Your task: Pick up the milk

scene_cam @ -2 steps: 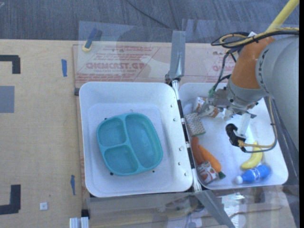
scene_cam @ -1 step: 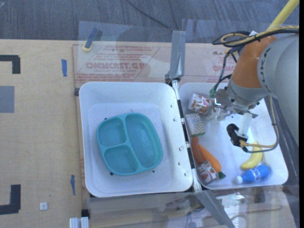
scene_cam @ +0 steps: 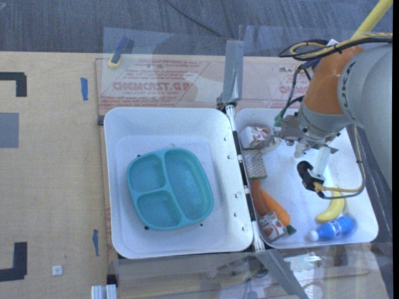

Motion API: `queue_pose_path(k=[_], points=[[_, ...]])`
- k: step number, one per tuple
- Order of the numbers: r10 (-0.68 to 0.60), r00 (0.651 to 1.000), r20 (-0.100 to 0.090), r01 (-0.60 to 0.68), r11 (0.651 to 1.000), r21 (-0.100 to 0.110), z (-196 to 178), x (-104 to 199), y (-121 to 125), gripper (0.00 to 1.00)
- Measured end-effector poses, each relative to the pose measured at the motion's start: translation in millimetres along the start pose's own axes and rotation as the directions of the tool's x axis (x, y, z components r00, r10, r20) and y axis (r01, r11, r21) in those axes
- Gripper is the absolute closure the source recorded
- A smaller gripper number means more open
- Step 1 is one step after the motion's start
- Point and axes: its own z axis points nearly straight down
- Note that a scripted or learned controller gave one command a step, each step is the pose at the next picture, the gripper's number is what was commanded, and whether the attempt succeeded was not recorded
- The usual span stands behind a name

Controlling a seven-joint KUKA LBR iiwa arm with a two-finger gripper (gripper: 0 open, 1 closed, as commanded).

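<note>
On the tabletop [scene_cam: 50,198], 2 white bins are set side by side. The L bin [scene_cam: 118,120] holds a teal divided plate [scene_cam: 169,189] w/ 3 compartments, approx. centred; nothing else is seen in it.

In the R bin [scene_cam: 287,185], a column of items is lined up along the L wall. At the far-L corner a small red-and-white carton [scene_cam: 254,136] is seen lying tilted; this is taken to be the milk, though the label can't be read. Just below it lies a small checkered packet [scene_cam: 254,165], then a carrot [scene_cam: 275,208], then a 2nd red-and-white box [scene_cam: 272,225] at the near end, which could be mistaken for the target.

The gripper [scene_cam: 282,137] is found just R of the carton, v. close to it or touching; contact can't be confirmed. Whether it is spread or closed can't be told from this angle, and nothing is seen held.

Further R, a banana [scene_cam: 331,209] and a blue bottle [scene_cam: 333,228] lie near the near-R corner, well apart from the carton.

Step in hand, as judged: approach/alignment on the milk, grasp not yet made. Next move: the gripper needs to be centred over the carton, clear of the bin wall and the packet, then lowered, closed and lifted straight up. Risk: the carton may be pushed into the corner.
</note>
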Motion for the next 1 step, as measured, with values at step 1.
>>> queue_pose_path(k=[1], points=[[-0.135, 0.991, 0.007, 0.134, 0.99, 0.052, 7.3, 2.3, 32.4, 0.0]])
